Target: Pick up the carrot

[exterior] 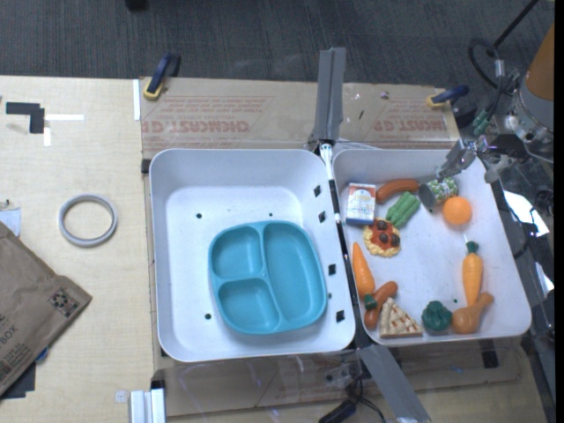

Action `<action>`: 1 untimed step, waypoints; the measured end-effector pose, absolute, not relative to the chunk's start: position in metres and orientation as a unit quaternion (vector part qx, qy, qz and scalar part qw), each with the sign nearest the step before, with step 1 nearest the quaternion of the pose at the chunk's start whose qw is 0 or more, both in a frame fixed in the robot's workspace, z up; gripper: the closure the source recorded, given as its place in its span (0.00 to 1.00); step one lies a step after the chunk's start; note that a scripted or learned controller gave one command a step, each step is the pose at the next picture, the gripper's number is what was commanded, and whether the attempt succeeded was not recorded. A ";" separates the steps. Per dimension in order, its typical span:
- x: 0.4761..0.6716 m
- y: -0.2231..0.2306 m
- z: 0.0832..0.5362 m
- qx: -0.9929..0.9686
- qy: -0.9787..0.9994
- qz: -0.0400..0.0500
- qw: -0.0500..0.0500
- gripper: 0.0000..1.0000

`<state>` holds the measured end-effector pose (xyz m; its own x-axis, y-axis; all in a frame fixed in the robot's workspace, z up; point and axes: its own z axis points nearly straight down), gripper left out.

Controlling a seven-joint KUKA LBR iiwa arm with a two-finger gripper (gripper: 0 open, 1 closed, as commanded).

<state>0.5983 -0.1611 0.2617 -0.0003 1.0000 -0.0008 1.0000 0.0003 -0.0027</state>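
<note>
Lying near the right wall of the right-hand bin (507, 236), the carrot (473, 274) points its green tuft up the picture and its narrow orange tip down toward a chicken drumstick (471, 315) that it just about touches. It looks like a moulded plastic toy, so I would judge it light, rigid and rather slick, apt to roll or squirt out of a pinch taken on the taper; the thick upper body just below the tuft, closed on across its width, seems the safest hold. A second long orange piece (362, 270) lies against the bin's left wall and could be mistaken for it, though it shows no green top. Close around sit a dark green broccoli (436, 316) beside the drumstick, a sandwich wedge (398, 319), a small sausage (381, 295) and a little pizza (382, 239). Further up lie an orange ball (456, 211), a green vegetable (403, 209), a longer sausage (397, 188) and a small carton (359, 204). The gripper (442, 188) hangs over the bin's upper right part, beside the ball and well apart from the carrot; whether it is spread or closed I cannot tell, and nothing is visibly held in it. Beyond, the left bin (176, 263) holds a blue divided tray (300, 311), and a tape ring (88, 219) rests on the bench.
</note>
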 end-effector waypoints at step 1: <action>0.583 -0.222 0.183 -0.637 -0.771 0.001 0.001 0.00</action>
